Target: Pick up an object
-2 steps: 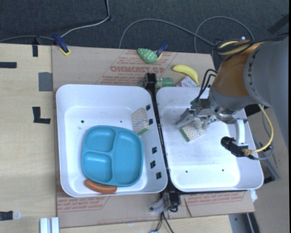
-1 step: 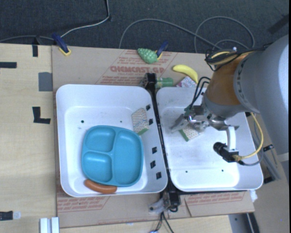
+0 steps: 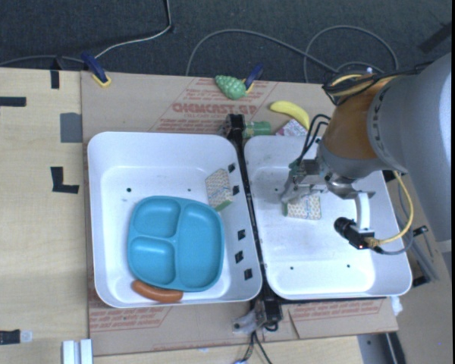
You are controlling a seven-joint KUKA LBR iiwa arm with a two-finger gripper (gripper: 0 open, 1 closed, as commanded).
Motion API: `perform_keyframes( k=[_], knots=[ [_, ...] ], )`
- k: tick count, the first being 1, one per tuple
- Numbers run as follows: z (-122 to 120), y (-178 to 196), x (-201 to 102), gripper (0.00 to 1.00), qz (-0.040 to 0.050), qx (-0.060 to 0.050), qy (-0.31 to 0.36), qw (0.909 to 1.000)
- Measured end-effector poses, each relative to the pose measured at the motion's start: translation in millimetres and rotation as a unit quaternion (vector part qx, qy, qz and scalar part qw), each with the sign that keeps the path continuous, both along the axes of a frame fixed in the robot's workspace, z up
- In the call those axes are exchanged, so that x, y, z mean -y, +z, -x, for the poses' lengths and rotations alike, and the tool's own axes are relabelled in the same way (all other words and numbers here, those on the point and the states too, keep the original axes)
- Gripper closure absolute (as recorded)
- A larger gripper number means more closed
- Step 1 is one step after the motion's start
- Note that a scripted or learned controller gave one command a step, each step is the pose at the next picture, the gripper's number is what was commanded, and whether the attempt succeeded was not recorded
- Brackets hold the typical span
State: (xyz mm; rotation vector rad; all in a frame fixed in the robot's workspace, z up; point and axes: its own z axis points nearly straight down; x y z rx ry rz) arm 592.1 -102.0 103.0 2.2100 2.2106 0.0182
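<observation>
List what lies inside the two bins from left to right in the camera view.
Orange sausage → blue divided plate → small patterned packet by the left bin's right wall → gripper → patterned pouch in the right bin.

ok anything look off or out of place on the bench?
Yes: a banana and a green toy lie on the cardboard behind the bins, outside both. In the left bin, a sausage sits wedged between the blue plate and the bin wall. The gripper hovers over a patterned packet in the right bin.
</observation>
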Motion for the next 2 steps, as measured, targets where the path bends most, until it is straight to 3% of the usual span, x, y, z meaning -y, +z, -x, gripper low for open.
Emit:
perform_keyframes(
  k=[1, 2],
  knots=[
    [-0.4, 0.5, -0.4, 0.0, -0.0001, 0.001, 0.0, 1.0],
    [-72.4, 33.8, 21.1, 0.0, -0.0006, -0.009, 0.001, 1.0]
  ],
)
